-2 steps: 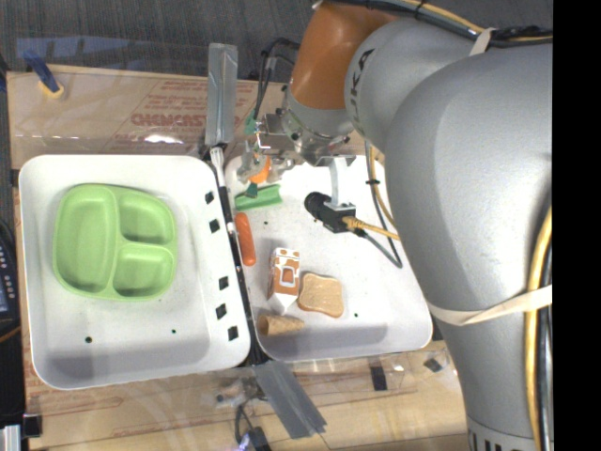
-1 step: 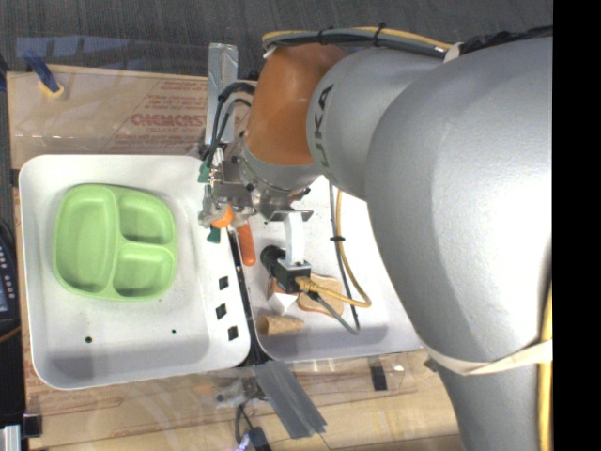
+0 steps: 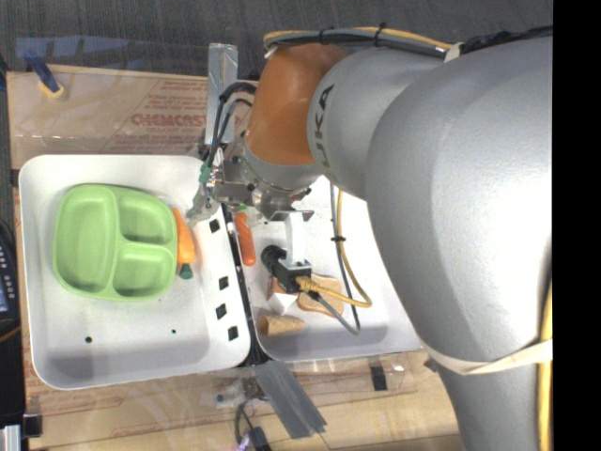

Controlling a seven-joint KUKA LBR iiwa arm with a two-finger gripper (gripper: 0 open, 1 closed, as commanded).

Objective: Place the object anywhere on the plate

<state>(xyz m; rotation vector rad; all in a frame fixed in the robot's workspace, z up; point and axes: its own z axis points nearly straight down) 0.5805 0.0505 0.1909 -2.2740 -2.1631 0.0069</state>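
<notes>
Grey arm casing reads "KUKA" partly, cardboard behind bins prints "CHEMCAS"; hand state cannot be told; carrot touches green plate rim.

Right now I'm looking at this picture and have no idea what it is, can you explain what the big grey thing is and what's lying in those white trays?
One camera looks down from above the bench. The big grey shape is a robot arm with an orange band, reaching in from the right. Two shallow white bins sit side by side. The left bin holds a green divided plastic plate, with an orange toy carrot at the plate's right edge. The right bin holds a slim orange-red piece and tan wedge-shaped pieces.
</notes>
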